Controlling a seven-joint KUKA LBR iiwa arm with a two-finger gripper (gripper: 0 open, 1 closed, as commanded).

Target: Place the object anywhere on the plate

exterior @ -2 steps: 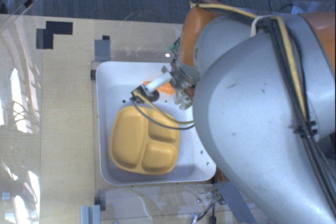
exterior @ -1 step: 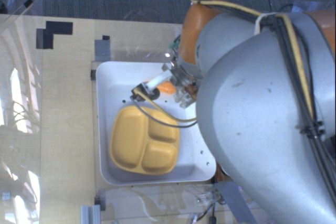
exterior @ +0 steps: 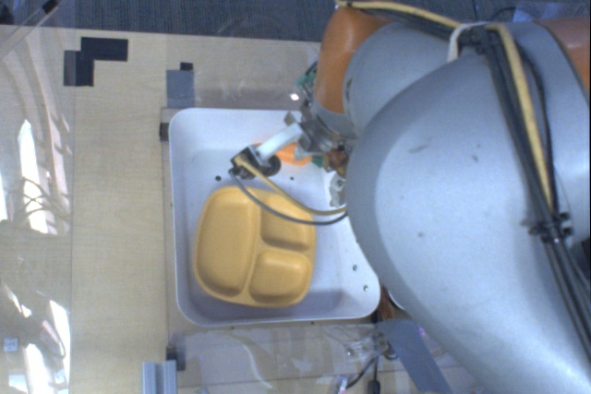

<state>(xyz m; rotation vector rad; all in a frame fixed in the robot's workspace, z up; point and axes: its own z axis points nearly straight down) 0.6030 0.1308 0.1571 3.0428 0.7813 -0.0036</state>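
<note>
Gripper (exterior: 314,141) is up-right of the yellow divided plate (exterior: 242,240); can't tell its grip state. Small orange object (exterior: 294,156) sits just past the plate's top edge, at the gripper.

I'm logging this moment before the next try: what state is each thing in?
Shallow white bin: two things inside.
Yellow three-compartment plastic plate: flat in the bin, nothing on it.
Two-finger gripper: low over the bin's far side.
Small orange object: off the plate, beside the gripper; held or not, unclear.
</note>
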